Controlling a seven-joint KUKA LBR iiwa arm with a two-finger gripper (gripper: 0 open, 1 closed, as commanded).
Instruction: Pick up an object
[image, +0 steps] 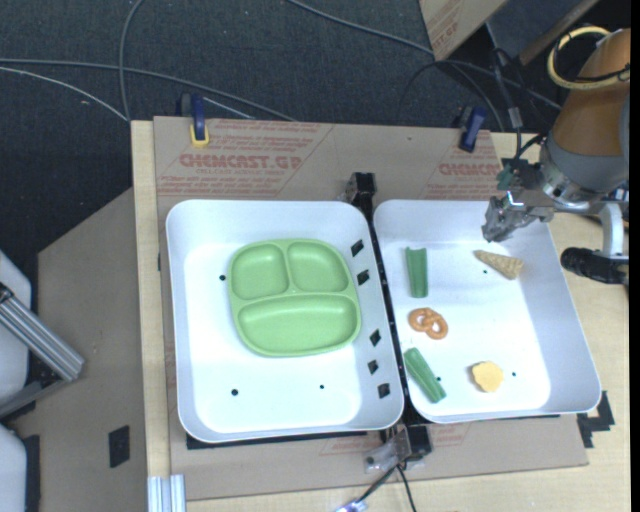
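My gripper (497, 232) hangs over the back right of the right bin (560, 300), just above and left of a tan wedge-shaped piece (502, 264). Nothing shows between its tips. A green stick (416, 271) lies at the bin's upper left, a brown pretzel (428, 322) sits in the middle, a second green stick (424, 374) lies near the front left, and a yellow chunk (487, 376) rests near the front.
The left bin (200, 380) holds a green divided plate (294, 297). A black divider with clips (371, 300) runs between the bins. The arm's grey body with orange band (590, 110) looms at the upper right. Cables trail across the dark floor behind the bench.
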